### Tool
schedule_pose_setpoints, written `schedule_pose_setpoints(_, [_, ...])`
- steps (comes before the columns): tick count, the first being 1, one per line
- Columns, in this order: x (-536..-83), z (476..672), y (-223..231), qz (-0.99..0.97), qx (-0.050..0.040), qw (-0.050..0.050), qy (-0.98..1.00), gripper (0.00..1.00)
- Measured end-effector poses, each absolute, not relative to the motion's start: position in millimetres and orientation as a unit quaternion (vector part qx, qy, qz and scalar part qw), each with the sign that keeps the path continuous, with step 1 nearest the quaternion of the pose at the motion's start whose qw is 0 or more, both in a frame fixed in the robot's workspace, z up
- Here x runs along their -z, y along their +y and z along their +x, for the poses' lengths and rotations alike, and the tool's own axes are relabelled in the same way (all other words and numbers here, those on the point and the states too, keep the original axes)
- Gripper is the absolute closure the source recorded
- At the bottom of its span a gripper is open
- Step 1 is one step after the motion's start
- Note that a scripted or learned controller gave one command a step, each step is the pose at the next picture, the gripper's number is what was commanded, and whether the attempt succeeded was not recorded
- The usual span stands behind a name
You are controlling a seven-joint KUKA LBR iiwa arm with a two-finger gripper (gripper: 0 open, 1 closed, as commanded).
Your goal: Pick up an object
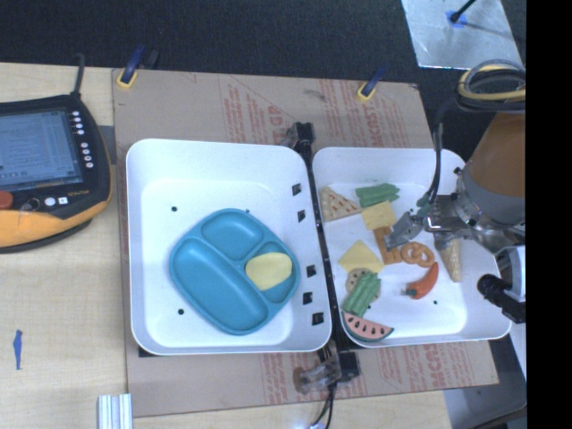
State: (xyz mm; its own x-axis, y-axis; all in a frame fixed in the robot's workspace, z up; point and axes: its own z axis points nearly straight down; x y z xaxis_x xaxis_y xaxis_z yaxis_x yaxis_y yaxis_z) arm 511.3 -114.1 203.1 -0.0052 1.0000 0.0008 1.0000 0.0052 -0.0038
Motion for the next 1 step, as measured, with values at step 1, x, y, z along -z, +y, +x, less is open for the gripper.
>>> schedule_pose_setpoints(1, [-102.5,481.1,-90.5,-0.705,-0.0040,0.007,-0.709,0.00])
